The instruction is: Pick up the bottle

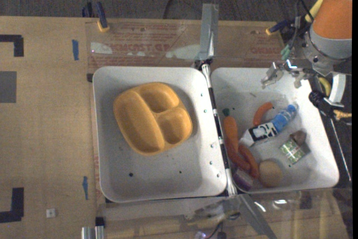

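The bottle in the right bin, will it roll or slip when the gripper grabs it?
The bottle lies on its side, so its round body may roll if nudged. It looks like smooth plastic, probably slippery and light. The carrot nearby could crowd a grasp.

bench point(45, 120): brown board; bears left bin point(106, 176) | right bin point(321, 168)

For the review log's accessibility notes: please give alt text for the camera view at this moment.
A bottle with a blue cap lies on its side in the right bin among carrots, a potato and small packets, while the gripper hangs over that bin's far right corner, apart from the bottle. The left bin holds a yellow divided plate.
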You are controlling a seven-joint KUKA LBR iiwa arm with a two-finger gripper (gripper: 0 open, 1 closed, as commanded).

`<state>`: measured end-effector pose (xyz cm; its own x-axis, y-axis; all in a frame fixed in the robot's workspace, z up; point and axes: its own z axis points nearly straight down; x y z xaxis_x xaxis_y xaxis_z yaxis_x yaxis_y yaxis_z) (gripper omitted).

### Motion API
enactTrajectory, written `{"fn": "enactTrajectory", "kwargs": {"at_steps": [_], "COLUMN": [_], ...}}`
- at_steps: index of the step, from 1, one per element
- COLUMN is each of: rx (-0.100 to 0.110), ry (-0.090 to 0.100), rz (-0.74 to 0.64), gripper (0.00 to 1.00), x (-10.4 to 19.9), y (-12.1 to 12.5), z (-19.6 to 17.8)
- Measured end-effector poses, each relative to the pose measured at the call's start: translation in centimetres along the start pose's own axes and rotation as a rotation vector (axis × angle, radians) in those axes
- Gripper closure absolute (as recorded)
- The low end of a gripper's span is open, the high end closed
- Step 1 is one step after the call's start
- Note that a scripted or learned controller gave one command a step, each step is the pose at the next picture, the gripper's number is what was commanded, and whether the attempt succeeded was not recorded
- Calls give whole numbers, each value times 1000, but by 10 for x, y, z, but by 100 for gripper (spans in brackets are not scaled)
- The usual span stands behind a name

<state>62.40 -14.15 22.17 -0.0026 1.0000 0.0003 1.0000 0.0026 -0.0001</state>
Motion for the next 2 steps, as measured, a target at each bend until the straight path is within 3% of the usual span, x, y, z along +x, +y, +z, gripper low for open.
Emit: {"fn": "enactTrajectory", "kwargs": {"at_steps": [1, 2], "rx": [0, -23], "ry": [-1, -7], "rz": [-124, -114], "gripper": [0, 0], "x": [-59, -73], "y": [-23, -35], "z": [92, 114]}}
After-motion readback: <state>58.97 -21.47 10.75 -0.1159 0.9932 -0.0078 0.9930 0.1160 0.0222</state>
